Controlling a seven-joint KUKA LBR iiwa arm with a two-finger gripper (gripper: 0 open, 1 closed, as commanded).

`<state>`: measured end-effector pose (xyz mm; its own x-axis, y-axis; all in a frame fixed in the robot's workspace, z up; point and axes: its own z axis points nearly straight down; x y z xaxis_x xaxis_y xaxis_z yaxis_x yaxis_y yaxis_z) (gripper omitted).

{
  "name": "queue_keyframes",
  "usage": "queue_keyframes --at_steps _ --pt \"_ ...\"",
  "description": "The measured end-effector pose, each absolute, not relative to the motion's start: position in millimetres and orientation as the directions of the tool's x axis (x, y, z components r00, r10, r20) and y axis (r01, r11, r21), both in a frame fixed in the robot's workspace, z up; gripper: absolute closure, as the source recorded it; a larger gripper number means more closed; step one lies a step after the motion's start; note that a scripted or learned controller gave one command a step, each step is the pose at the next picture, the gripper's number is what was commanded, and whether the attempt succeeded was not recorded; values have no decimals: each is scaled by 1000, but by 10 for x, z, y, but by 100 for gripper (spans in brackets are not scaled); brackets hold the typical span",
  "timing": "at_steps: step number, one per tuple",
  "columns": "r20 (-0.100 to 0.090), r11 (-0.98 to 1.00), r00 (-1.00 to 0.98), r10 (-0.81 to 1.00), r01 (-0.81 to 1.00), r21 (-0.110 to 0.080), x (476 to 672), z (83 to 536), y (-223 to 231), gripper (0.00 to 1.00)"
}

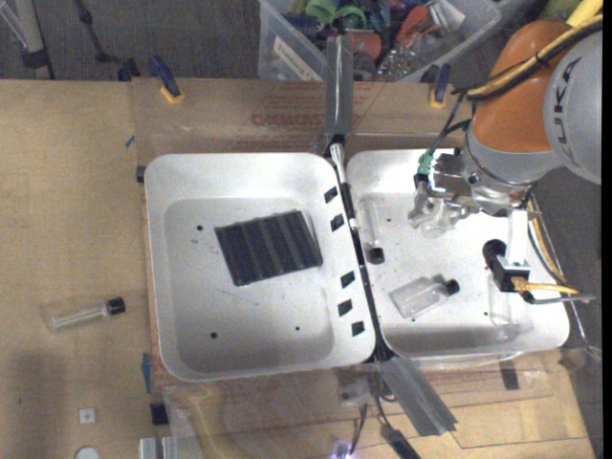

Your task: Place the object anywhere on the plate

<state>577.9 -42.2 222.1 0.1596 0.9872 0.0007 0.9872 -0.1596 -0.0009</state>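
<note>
The task looks barely begun: the hand (432,208), whose state I cannot tell, hovers over the right white bin (550,325) where the clear black-capped plastic bottle (424,295) lies, well apart from the dark ribbed rectangular plate (269,247).

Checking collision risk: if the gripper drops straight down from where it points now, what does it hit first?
Probably bare floor of the right bin. The gripper hangs over its upper part; the clear bottle lies nearer the camera, seemingly off that line. Depth is unclear.
</note>
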Motion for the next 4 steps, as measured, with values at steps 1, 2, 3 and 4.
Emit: queue_keyframes --at_steps 1,2,3,4 --pt "-1 -450 450 893 893 0 6487 1992 -13 100" --pt "-4 -651 651 759 759 -4 6369 1839 923 100" --pt "0 -387 387 922 922 1 6527 2161 1555 100" --pt "1 -717 717 697 697 0 6659 2256 2220 100"
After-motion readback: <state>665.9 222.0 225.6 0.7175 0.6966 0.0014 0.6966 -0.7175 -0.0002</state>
